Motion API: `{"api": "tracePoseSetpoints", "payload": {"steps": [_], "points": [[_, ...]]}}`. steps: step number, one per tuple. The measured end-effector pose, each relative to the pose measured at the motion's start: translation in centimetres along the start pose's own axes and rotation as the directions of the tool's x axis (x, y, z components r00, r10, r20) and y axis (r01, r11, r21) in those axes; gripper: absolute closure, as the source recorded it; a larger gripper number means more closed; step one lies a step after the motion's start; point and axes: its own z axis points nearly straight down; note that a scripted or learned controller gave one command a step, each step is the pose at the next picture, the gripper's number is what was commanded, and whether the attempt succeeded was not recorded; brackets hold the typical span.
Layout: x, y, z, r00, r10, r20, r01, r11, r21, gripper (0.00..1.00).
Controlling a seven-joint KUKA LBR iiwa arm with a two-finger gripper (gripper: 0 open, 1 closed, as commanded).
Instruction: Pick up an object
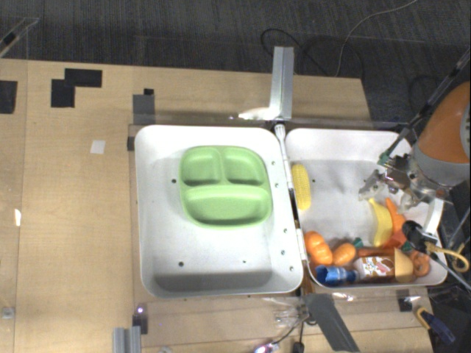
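Currently, contents taken relative to the right bin (335, 144):

- Green divided plate (224, 184): in the left bin (158, 219), well apart from the right bin's load.
- Corn cob (300, 185): lying against the right bin's left wall, alone, with bare floor around it.
- Banana (380, 222): toward the right bin's right side, leaning on an orange carrot-like piece (397, 218).
- Two small orange fruits (330, 251): at the near wall, touching each other.
- Blue-capped bottle (362, 271): on its side along the near wall, beside a tan block (403, 265).
- Gripper (395, 181): over the right bin's right half, just above the banana; whether anything is between the jaws, or how wide they stand, cannot be told at this size.

Risks, as judged: the banana rests crowded against its neighbours, so a descent here may catch two items or nudge the pile and close on nothing. Curved, smooth skin could slip out. The bin's right wall is near, and a finger could strike it.
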Motion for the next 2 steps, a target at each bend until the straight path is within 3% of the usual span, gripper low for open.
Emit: {"api": "tracePoseSetpoints", "payload": {"steps": [1,2], "points": [[-0.59,-0.59,3.28,0.985,-0.174,-0.012,0.174,0.985,-0.016,0.0],[-0.78,-0.47,2.31,0.985,-0.173,-0.006,0.173,0.985,-0.02,1.0]]}}
